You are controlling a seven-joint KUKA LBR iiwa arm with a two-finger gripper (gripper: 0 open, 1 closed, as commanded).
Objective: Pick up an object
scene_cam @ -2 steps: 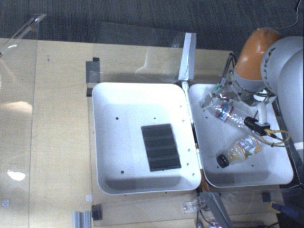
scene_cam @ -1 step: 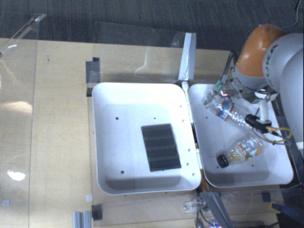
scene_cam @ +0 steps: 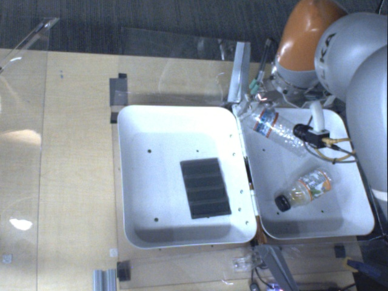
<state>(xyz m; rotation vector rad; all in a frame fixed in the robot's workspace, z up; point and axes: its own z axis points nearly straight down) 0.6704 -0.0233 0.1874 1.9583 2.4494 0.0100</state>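
Ideally, the clear bottle (scene_cam: 274,128) lying at the right bin's (scene_cam: 357,223) eleven o'clock corner would be approached squarely across its narrow body, though the gripper's (scene_cam: 257,96) own state cannot be told from above.

A wooden bench (scene_cam: 66,180) bears two white bins: the left bin (scene_cam: 136,162) sits beside the right bin (scene_cam: 357,220), with a clear plastic sheet (scene_cam: 176,65) behind the left bin.
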